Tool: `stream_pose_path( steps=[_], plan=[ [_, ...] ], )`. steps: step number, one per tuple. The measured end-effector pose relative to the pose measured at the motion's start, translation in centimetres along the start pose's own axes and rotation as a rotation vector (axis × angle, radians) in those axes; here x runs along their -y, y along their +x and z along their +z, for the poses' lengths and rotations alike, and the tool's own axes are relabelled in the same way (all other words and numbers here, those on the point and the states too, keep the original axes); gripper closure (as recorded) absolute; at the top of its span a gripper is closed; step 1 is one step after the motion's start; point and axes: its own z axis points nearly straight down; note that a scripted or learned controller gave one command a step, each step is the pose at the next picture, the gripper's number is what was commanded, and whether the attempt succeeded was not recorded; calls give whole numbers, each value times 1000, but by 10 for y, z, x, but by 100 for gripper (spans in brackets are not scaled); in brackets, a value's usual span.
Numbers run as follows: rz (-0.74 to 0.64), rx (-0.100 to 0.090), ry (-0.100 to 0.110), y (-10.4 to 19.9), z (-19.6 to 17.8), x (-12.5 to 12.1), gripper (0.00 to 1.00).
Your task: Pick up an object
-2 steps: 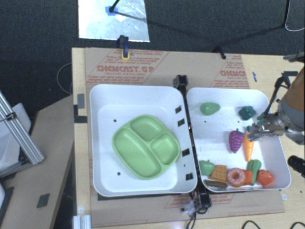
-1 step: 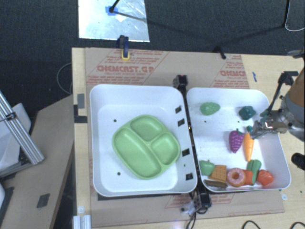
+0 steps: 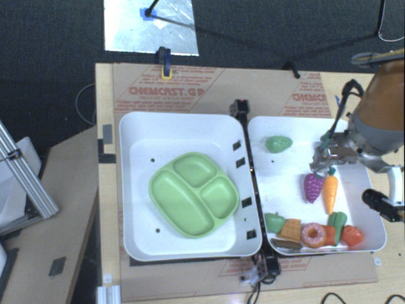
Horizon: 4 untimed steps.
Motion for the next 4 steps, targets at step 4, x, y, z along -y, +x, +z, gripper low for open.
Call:
stream_pose_path(
  steps=[4],
  plan=[
    [3, 0, 3, 104, 4, -79, 100]
  ],
)
